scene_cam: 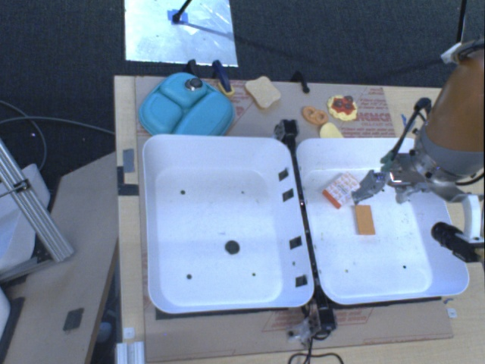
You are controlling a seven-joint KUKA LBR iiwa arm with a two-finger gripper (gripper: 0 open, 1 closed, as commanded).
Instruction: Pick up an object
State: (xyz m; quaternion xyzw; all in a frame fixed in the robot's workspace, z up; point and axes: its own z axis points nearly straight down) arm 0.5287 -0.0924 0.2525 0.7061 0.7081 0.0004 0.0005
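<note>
The jaws [377, 186] hang over the right bin [447, 279], low above its floor, and they look spread apart with nothing between them; one grey finger points toward the bin divider, the other sits nearer the wrist. Nothing is gripped, so the pick is, by my reading, not yet made: the approach is done, while the closing and lifting are left.

Just beside the jaws, on the divider side, lies a small red and white packet [340, 188], close to the leading finger but seemingly not touching it. Just below the jaws, toward the near rim, lies an orange block [364, 220], flat on the floor and apart from the packet. Either could serve as the thing to pick up; the packet is the closer to the fingertip, the block sits more directly under the wrist.

Both lie in the middle of the bin floor, well away from the walls, so there is open room on every side for the fingers to come down. The divider between the bins [297, 203], with its dark clips, is the nearest edge, beyond the packet.

Farther out, past the divider, the left bin [163, 279] holds a small dark disc [232, 247]. Beyond the far rims, on the tabletop [129, 279], rest a blue lidded tray [186, 106], a slice of toy bread [263, 92], a pretzel [313, 115] and a small toy pizza [342, 107], all well apart from the jaws.
</note>
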